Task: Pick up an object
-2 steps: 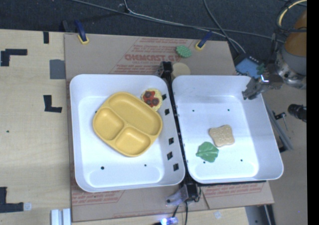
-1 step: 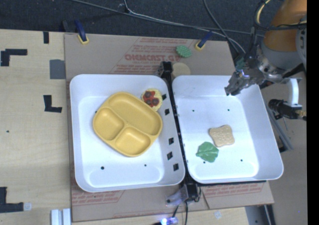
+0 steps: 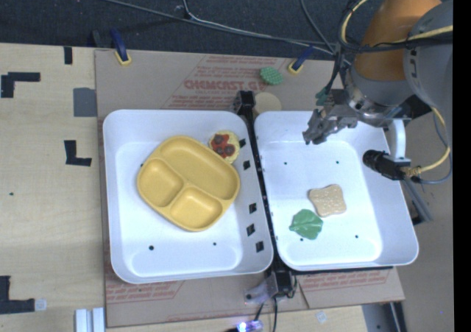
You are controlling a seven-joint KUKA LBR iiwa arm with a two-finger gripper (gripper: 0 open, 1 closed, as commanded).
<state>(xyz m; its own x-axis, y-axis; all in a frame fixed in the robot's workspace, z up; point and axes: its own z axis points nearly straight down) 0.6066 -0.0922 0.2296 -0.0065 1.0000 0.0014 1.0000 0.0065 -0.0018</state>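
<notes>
Right bin (image 3: pixel 397 246), toward 5 o'clock: one green leaf piece (image 3: pixel 306 224), touching at its upper right one tan toast slice (image 3: pixel 327 200). Left bin (image 3: pixel 118 176), centre: one yellow divided tray (image 3: pixel 188 182); at its 1 o'clock corner, one small round piece with red spots (image 3: pixel 224 144). My gripper (image 3: pixel 321 130): over the right bin's 11 o'clock area, well apart from toast and leaf, nothing between its fingers; whether they stand apart or together I cannot tell. Beyond the bins, at 12 o'clock on the cardboard: one green ridged piece (image 3: pixel 271 74).

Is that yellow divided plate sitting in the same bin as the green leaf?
No, the yellow divided plate lies in the left bin, while the green leaf lies in the right bin.
</notes>
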